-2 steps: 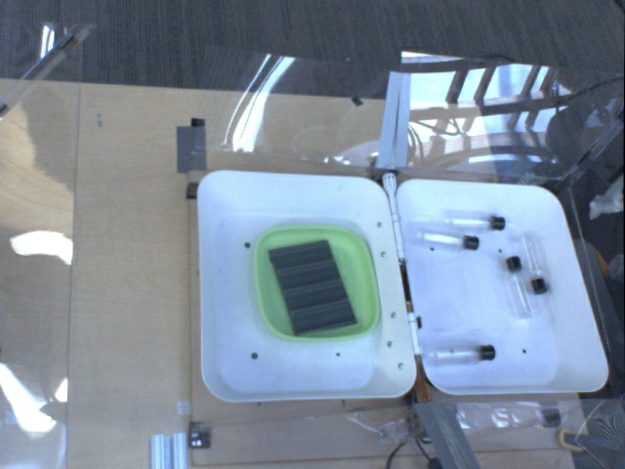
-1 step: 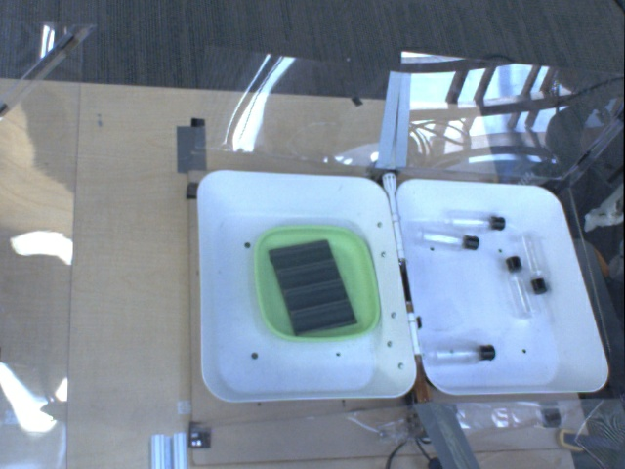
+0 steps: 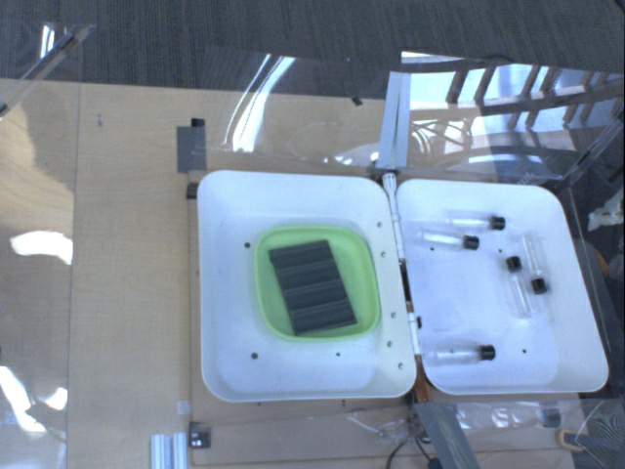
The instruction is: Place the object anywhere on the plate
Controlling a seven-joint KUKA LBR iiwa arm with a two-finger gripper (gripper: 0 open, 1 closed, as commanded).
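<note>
- Starting at the jaws: we cannot tell whether they are open, closed or gripping anything.
- So we go straight to the task's thing, the dark grey block [image 3: 312, 287]. It lies flat on the green plate [image 3: 364, 291], well inside its rim.
- The block is ribbed, with grooves running across it, and its long side runs from about 11 o'clock to 5 o'clock.
- We see green showing all the way round the block, a wider margin at 9 o'clock and 3 o'clock than at 6 o'clock.
- The plate is a rounded square and sits in the left bin [image 3: 225, 262], roughly in the middle and a touch toward 5 o'clock.
- Moving out toward 3 o'clock, the right bin [image 3: 566, 340] butts against the left one along a shared edge.
- In the right bin we count five clear tubes with black caps, all lying down.
- Two lie near each other at the bin's 12 o'clock, the upper tube [image 3: 496, 223] and the lower tube [image 3: 472, 243], both with caps pointing toward 3 o'clock.
- Two more sit toward 3 o'clock of the bin's middle, one capped tube [image 3: 512, 263] and its neighbour [image 3: 536, 284]; their clear bodies are hard to make out against the white.
- The last tube [image 3: 485, 353] lies alone at the bin's 6 o'clock, well apart from the others.
- Both bins rest on the pale wooden surface [image 3: 117, 262].
- At 12 o'clock between the bins stands a grey post [image 3: 393, 125].
- At 11 o'clock of the left bin there is a small grey bracket [image 3: 191, 148].
- Beyond the surface, at 12 o'clock, we see dark carpeted floor [image 3: 195, 18].
</note>
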